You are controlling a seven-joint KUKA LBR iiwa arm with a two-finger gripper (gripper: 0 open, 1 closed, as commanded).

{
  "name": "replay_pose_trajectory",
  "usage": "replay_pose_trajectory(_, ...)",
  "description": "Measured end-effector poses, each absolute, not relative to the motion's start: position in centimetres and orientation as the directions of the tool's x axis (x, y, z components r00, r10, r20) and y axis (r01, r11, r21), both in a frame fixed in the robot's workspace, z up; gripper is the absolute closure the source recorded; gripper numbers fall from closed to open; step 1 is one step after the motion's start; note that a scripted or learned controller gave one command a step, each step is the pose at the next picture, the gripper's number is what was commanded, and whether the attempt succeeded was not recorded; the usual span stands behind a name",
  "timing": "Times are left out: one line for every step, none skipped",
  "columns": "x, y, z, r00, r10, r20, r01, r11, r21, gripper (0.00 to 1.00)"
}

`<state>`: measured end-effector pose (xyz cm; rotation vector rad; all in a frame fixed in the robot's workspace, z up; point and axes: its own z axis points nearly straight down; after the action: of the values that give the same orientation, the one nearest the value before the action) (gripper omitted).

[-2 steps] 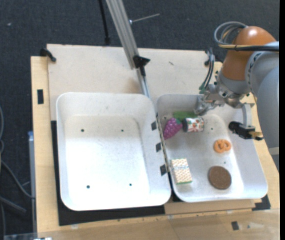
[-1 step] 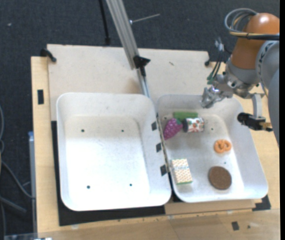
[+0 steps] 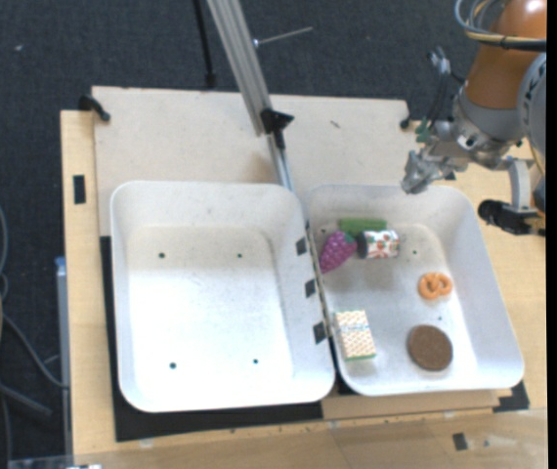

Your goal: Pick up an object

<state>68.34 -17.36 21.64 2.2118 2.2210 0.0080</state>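
1. Bench (image 3: 191, 140) carries two white bins; left bin (image 3: 210, 291) first.
2. Right bin (image 3: 474, 262): purple grapes (image 3: 335, 251) and green item (image 3: 361, 226) at far-left corner, small carton (image 3: 380, 245) beside them, patterned box (image 3: 356, 334) on near-left edge, orange pretzel (image 3: 435, 285) toward right edge, brown disc (image 3: 429, 348) near-right corner.
3. Gripper (image 3: 417, 179) hovers over far rim; width cannot tell, nothing visibly held.
4. Nearest pick judged carton, lying near-left of gripper, long axis across bin.

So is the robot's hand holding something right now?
Hand: it hangs above the far rim of the right bin with nothing visibly in it; open or closed cannot be told.
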Motion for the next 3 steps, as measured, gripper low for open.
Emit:
replay_pose_trajectory(68.4, -17.5, 24.7, -0.006, 1.000, -0.001, 1.000, 0.006, 0.006, 1.00)
replay_pose_trajectory(66.2, -12.8, 23.7, -0.004, 1.000, -0.001, 1.000, 0.004, 0.000, 1.00)
replay_pose_trajectory(63.9, -8.5, 24.9, -0.006, 1.000, 0.002, 1.000, 0.006, 0.001, 1.00)
